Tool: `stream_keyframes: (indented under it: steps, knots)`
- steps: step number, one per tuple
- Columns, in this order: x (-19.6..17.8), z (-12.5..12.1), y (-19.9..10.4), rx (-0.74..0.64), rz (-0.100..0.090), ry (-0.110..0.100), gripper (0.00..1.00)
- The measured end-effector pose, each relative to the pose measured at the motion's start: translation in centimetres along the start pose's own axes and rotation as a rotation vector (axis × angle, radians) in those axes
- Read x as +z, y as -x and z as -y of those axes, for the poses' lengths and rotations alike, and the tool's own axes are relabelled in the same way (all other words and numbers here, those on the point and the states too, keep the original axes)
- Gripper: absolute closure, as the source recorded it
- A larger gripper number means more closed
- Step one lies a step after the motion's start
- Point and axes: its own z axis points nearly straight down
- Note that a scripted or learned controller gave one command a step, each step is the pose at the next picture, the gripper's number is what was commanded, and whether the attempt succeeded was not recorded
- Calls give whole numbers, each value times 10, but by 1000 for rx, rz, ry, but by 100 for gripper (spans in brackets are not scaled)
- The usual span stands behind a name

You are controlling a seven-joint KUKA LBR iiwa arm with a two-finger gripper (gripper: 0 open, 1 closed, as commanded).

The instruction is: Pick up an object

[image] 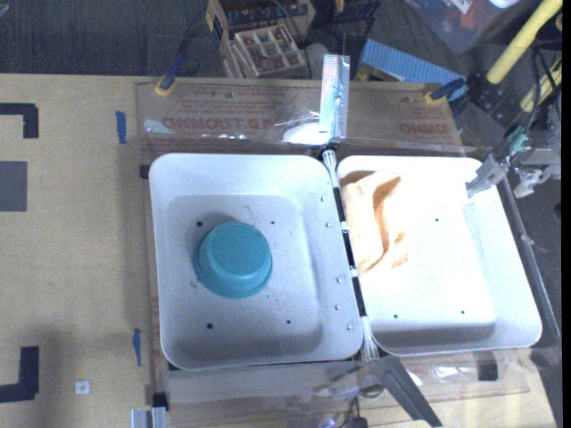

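Wooden surface (71, 239), pale, with black corner marks and bits of blue tape; two white bins on it, side by side and touching along a centre seam.

My fingers (482, 178) are at the far right rim of the right bin (508, 328), over its upper corner. Spread or pressed together: cannot tell, too small and blurred. Nothing visible between them.

Task's thing: teal bowl (234, 259), upside down, in the middle of the left bin (169, 181). Well apart from my fingers, across the whole right bin and the seam.

Between my fingers and the bowl: an orange-tan patch (375, 221) along the right bin's seam side; cloth or stain, cannot tell.

Beyond the bins from my fingers: a flat cardboard sheet (232, 119), a wooden crate (263, 43), floor clutter.
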Motion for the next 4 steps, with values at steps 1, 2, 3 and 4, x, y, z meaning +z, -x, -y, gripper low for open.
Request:
stream_keyframes:
  steps: [1,2,3,4]
  knots:
    - [110,-15,-87,42,0,-1,0]
    - [170,-18,-107,-19,1,13,0]
    - [159,-20,-107,-15,-1,19,100]
    - [49,-27,-122,-84,1,1,100]
